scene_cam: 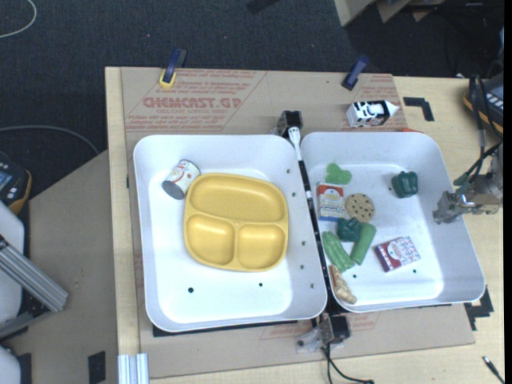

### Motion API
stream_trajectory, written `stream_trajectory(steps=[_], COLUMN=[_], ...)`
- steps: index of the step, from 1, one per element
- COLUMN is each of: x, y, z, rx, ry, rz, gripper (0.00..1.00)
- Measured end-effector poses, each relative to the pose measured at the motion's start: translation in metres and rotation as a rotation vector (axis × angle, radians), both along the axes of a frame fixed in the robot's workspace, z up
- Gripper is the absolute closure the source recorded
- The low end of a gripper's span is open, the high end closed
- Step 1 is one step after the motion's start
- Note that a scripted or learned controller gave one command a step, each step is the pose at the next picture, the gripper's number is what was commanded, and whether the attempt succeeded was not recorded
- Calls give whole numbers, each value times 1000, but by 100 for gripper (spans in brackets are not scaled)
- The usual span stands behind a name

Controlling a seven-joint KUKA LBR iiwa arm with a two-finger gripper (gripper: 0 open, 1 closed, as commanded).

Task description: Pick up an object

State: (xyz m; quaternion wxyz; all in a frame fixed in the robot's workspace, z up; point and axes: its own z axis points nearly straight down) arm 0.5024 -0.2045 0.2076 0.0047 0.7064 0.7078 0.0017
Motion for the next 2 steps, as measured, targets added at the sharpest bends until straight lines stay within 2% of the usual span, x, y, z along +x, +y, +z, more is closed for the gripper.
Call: stream_trajectory(steps=[1,2], x=[1,38], y=[0,44], z=[19,9], rx=[1,3], ry=[3,5], rz=[0,4], gripper=[100,100])
